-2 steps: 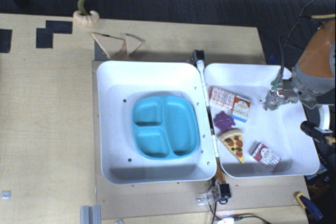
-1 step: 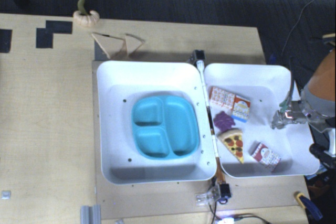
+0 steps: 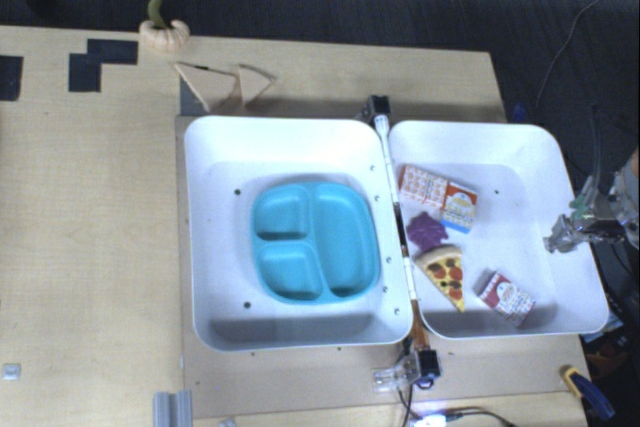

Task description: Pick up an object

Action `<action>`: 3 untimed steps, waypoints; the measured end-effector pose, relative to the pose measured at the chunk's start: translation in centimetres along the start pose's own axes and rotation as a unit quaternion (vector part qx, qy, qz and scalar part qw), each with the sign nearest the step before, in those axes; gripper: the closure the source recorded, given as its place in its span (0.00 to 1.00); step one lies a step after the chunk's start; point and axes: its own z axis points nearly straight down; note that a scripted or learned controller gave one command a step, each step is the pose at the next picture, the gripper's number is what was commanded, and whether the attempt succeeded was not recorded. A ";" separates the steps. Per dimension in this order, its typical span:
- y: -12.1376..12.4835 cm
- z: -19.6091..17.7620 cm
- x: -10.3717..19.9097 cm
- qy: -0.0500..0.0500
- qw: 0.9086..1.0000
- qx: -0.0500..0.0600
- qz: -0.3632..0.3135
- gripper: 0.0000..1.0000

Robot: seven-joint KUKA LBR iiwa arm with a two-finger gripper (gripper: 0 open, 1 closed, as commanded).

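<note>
Camera view: gripper (image 3: 572, 233) sits at right bin (image 3: 540, 150) edge, carrying nothing; jaw gap can't tell. Box (image 3: 438, 194), grapes (image 3: 427, 232), pizza (image 3: 444, 275), carton (image 3: 503, 296) lie in right bin. Step: approach. Next: move in over carton, descend.

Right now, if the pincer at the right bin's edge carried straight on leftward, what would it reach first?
Probably the small red-and-white carton or bare bin floor; the pincer hangs over the right white bin's rim, and its height is unclear.
</note>
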 end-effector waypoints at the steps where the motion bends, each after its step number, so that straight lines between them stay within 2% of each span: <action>1: 7.2 -5.3 3.5 0.001 1.000 0.000 -0.002 1.00; 2: 16.0 -0.4 5.0 0.001 1.000 0.001 -0.003 1.00; 3: 16.1 -0.4 4.9 0.001 1.000 0.001 -0.002 0.00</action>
